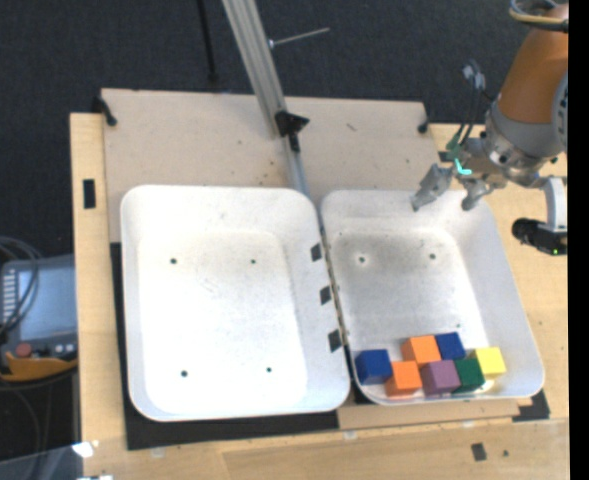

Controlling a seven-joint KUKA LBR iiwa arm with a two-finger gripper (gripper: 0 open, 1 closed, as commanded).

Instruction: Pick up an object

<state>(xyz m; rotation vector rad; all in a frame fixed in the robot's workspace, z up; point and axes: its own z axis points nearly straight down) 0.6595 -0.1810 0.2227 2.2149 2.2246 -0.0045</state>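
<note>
While arm is reaching in from right, gripper [444, 194] is hovering above far edge of right bin [494, 268], fingers spread apart, pinching nothing. Blocks are sitting clustered at near edge of same bin: blue block [373, 365], orange block [405, 376], purple block [440, 376], green block [469, 372], yellow block [490, 360], well apart from gripper. Left bin [144, 268] is lying alongside.

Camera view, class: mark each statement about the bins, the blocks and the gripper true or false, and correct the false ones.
1. The blocks lie in the right bin. True.
2. The gripper holds a block. False: it is open with nothing between its fingers, above the right bin's far edge.
3. A yellow block is at the right end of the cluster. True.
4. The blocks sit at the bin's far edge. False: they sit along its near edge.
</note>
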